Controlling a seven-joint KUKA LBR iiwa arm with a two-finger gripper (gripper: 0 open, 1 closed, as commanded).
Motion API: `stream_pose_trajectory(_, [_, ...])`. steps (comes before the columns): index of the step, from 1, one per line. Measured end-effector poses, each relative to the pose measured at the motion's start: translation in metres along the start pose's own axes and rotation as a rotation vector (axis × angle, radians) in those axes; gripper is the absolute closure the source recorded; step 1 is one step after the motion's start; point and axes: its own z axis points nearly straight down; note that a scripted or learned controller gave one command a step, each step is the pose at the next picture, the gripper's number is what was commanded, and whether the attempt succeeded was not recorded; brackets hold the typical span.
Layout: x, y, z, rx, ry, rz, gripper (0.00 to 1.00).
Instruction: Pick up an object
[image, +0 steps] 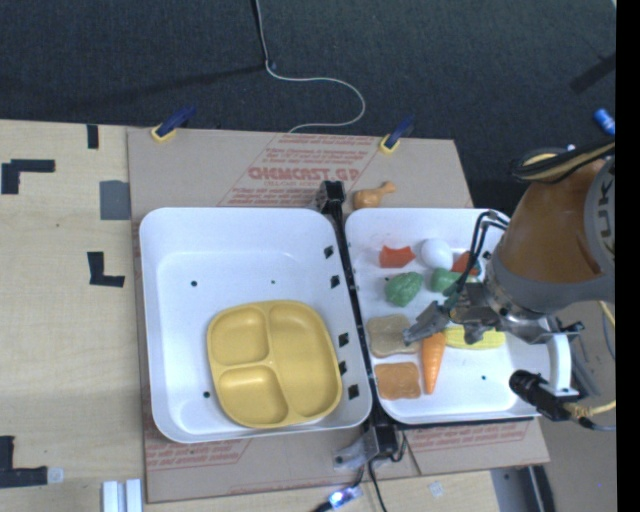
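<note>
The gripper (425, 325) is seen low over the right bin (470, 402), its dark fingers pointing toward the divider between the bins. How far the fingers are parted cannot be told, since they merge with shadow and the toys beneath, and nothing is seen clamped between them.

The carrot (432, 362) is taken as landmark. It lies just below the fingertips, tip pointing to the bin's near wall. The gripper sits just above its thick end. A tan bread slice (388, 333) lies beside it on the divider side, and a browner toast piece (398, 380) just below that. A yellow piece (478, 338) lies on its arm side, partly hidden by the wrist. Farther above the carrot are a green leafy toy (404, 289), a red piece (396, 256) and a white ball (434, 251).

The carrot is judged the likeliest target. For a good grasp, the fingers would best be set across its narrow width rather than along its length, centred on the thick half, and lowered fully before closing, so the bread slice is not caught too. A straight lift is advised.

Well away from the carrot, in the left bin (165, 250), lies a yellow divided plate (273, 362). Red print is seen on the cardboard sheet (300, 165) beyond the bins; it is upside down and not reliably legible.
</note>
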Motion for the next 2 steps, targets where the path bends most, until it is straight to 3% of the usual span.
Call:
stream_pose_trajectory(1, [0.000,0.003,-0.006,-0.014,-0.002,-0.004,0.00])
stream_pose_trajectory(2, [0.002,0.002,0.059,-0.007,-0.001,-0.004,0.00])
